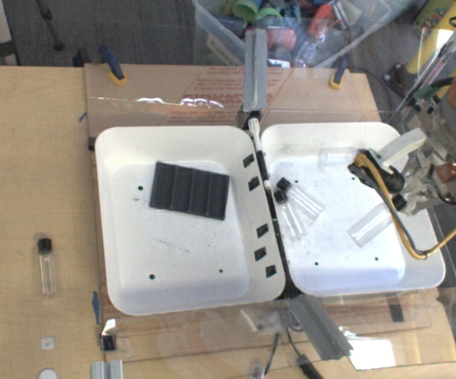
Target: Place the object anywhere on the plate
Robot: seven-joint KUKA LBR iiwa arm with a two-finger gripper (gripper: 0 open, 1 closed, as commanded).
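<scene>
While the gripper point(419, 188) hangs over the right bin point(425, 271) near its right wall, nothing shows whether it is wide or narrow. Clear vials lie in that bin: a capped vial point(283, 188) and a pair point(303, 204) by the divider, and a tube point(368, 226) just left of the gripper. The black plate point(190, 190) lies flat in the left bin point(125, 283).

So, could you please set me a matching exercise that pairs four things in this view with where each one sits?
Things:
1. capped vial
2. black plate
3. tub of colourful items
4. clear tubes

Places:
A. in the left bin
B. in the right bin
C. on the bare bench, left of both bins
D. behind both bins

Pairs: 1-C, 2-A, 3-D, 4-B
</scene>
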